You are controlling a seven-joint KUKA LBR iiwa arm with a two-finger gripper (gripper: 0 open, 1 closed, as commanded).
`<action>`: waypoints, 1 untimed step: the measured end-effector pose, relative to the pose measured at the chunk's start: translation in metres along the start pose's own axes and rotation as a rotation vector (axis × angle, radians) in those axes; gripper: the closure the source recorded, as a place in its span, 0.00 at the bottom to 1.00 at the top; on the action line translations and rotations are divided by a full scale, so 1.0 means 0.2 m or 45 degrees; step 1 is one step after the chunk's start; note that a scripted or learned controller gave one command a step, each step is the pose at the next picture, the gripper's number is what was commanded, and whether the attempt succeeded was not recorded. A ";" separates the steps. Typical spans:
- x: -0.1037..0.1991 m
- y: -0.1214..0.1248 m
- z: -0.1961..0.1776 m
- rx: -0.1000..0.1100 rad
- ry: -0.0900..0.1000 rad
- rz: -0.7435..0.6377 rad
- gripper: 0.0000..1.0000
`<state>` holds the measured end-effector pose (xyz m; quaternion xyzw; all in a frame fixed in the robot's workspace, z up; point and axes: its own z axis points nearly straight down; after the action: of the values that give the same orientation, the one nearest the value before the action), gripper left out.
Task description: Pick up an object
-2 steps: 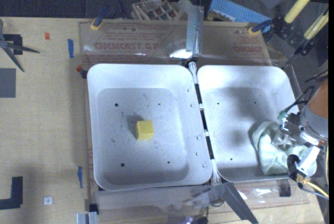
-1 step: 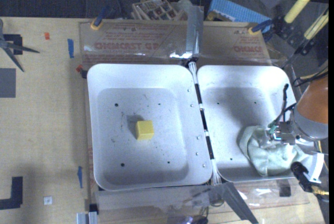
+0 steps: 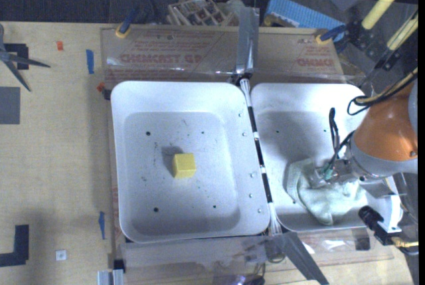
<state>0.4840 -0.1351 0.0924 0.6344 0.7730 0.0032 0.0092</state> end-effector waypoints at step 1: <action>0.08 0.02 0.00 -0.004 -0.001 -0.601 1.00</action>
<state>0.4859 -0.1193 0.0928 0.4360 0.8999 0.0019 0.0111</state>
